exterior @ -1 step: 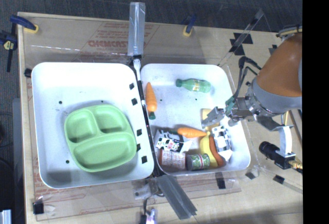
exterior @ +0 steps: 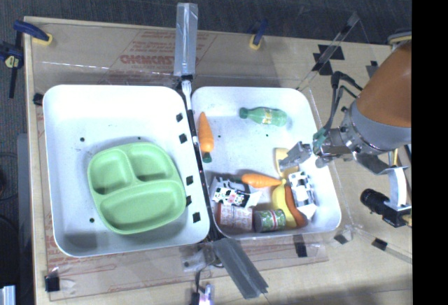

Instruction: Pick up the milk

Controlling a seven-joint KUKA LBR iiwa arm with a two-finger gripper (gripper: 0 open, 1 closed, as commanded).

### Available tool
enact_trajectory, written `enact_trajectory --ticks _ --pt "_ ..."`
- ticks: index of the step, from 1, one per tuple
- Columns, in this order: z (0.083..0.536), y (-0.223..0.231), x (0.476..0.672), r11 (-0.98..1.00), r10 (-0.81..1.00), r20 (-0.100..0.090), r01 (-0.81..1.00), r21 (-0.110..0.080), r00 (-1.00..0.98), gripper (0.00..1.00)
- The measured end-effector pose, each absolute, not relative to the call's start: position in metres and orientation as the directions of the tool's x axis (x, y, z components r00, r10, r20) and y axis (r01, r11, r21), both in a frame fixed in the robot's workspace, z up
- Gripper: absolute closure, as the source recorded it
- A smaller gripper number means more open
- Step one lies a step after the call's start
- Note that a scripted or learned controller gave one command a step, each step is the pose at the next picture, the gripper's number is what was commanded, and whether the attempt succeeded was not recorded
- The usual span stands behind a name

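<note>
Near the right bin's [exterior: 308, 102] front right corner, the claw [exterior: 299, 154] is seen lowered over the white patterned milk carton [exterior: 302, 189], presumably for gripping, though whether it is spread or closed cannot be told.

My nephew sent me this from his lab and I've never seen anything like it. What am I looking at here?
It is one picture from a camera fixed above a bench, looking down at a slant. Two shallow white bins sit side by side. The left bin holds a green divided plate. The right bin holds toy groceries: a green bottle, a carrot by the dividing wall, another carrot, a small black-and-white milk carton, a banana and some cans. The grey and orange shape at the right is a robot arm. Its tool hangs just above the milk carton. I cannot tell from here whether it is gripping anything.
</note>
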State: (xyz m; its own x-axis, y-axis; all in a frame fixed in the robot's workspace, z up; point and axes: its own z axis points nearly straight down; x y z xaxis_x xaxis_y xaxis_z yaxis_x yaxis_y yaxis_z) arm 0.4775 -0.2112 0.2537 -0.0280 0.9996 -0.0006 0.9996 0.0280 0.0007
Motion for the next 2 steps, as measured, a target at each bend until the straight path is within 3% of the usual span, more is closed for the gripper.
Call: enact_trajectory --ticks 1,2 --pt "0.2671 -0.2049 0.4776 -0.091 0.996 -0.002 0.996 0.000 0.091 0.00" --pt "0.2671 -0.2050 0.4775 -0.092 0.996 -0.002 0.996 0.000 0.092 0.00"
